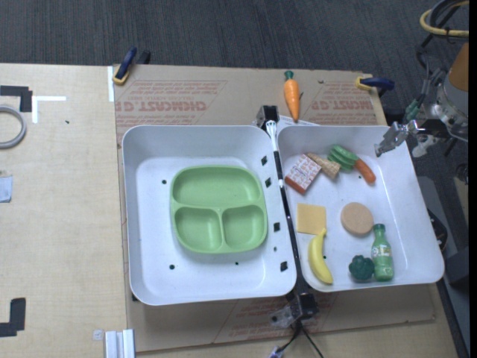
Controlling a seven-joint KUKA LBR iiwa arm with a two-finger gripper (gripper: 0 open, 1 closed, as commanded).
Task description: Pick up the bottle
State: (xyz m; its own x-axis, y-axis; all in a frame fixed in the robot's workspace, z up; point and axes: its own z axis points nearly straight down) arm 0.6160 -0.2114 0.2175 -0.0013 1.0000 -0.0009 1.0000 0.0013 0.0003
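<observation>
Green plastic, with a pale label and a narrow neck, the bottle [381, 253] lies flat in the right bin [417, 200], in its near right corner, close to the bin's right wall. Its long axis runs almost straight up and down the camera view, tipped only slightly: the neck and cap point toward the far side of the bin, the broad base toward the near rim. A green broccoli toy [361, 268] sits touching or just beside its base on the left, a round tan disc [357, 218] lies just beyond its neck to the upper left, and a banana [320, 257] lies further left, apart from it.

The gripper [393, 136] hangs at the far right corner of the same bin, over or just outside the rim, with nothing between its fingers; whether they stand apart or together is too small to tell. From there the bottle lies toward the near side of the bench, nearly straight down the view and slightly to the left, well apart from the gripper.

By my judgement the coming move is a travel along the bin's right wall toward the near corner, and a grasp across the bottle's short width would want the fingers closing left to right. The wall and the broccoli leave little room on either side.
</observation>
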